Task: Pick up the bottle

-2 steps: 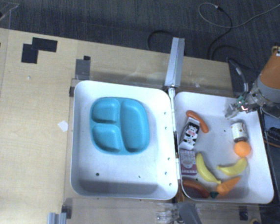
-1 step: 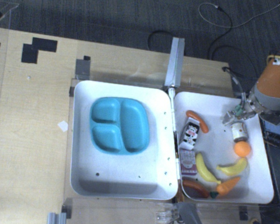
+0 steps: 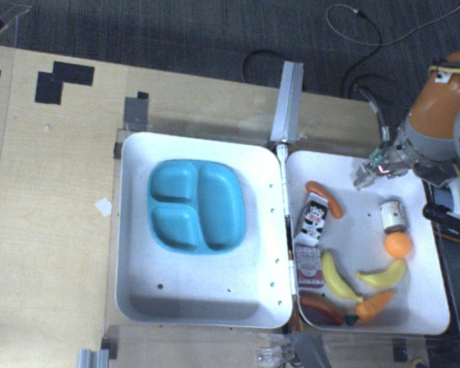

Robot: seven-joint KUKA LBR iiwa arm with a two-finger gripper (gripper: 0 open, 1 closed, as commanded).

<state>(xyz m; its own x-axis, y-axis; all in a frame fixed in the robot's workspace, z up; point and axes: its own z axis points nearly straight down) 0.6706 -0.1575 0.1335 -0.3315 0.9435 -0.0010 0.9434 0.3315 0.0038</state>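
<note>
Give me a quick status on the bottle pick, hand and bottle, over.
Hand at far edge of right bin, nothing seen in it. Bottle lying on bin floor, apart from hand. Orange right beside bottle, bananas nearby.

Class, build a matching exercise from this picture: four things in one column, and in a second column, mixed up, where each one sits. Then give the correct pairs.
Things
1. blue divided plate
2. orange
3. gripper
4. carrot

Places
A. near the right bin's front edge
B. over the right bin's far edge
C. in the left bin
D. just in front of the small bottle

Pairs: 1-C, 2-D, 3-B, 4-A
</note>
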